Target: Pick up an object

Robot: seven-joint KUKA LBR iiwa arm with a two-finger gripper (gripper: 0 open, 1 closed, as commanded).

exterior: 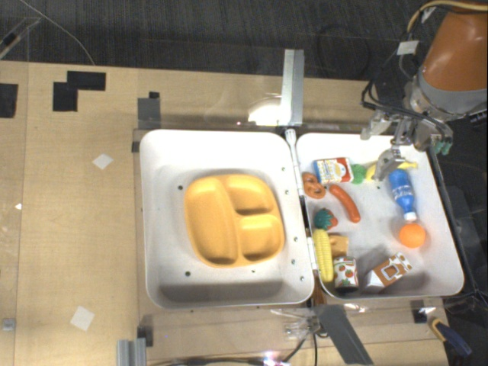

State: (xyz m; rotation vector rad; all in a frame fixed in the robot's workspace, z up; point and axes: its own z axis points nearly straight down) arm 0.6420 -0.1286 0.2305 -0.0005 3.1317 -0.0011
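Yellow tray [229, 218], blue bottle [402, 190], orange ball [412, 235], red sausage [345, 202], yellow corn [322, 255]

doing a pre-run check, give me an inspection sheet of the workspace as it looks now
surface: wooden bench bearing a left bin and a right bin, side by side
job's things: right bin holds blue bottle, orange ball, sausage, corn cob, milk carton, pretzel
clutter: yellow divided tray in left bin
grippers: claw above the right bin's far edge, near the bottle's cap
cables: wires by the arm
surroundings: dark floor beyond the bench
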